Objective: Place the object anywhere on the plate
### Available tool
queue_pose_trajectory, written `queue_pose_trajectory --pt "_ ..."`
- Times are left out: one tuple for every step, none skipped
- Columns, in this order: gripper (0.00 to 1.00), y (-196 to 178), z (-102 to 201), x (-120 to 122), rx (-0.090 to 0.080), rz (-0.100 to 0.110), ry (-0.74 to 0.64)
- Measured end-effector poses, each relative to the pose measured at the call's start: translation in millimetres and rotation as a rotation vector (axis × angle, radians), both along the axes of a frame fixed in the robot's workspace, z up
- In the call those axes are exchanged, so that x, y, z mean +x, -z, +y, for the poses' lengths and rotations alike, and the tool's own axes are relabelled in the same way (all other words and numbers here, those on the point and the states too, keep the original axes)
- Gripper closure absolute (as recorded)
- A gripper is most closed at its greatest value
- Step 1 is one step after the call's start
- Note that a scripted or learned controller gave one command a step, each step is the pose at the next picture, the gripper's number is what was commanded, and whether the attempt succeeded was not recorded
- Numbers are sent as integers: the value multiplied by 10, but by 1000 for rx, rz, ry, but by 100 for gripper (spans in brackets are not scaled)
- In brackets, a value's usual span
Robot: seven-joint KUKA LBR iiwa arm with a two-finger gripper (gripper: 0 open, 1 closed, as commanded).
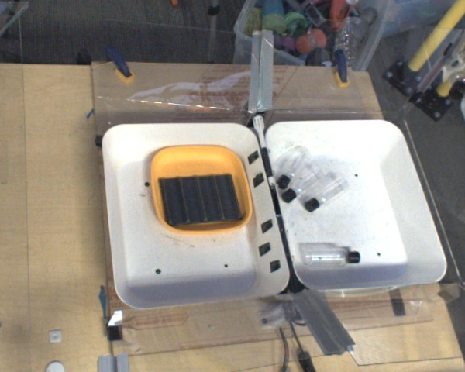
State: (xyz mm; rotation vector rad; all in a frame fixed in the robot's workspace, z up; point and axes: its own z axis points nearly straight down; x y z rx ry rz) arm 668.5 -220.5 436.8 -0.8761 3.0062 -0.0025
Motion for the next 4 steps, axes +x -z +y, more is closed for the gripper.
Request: queue_pose_trajectory --pt "100 1 1 0 -2 0 -285" --pt "100 6 0 -1 -4 0 -635" --pt "100 8 0 -1 -6 0 -894" --pt "100 11 1 -2 -7 0 -1111"
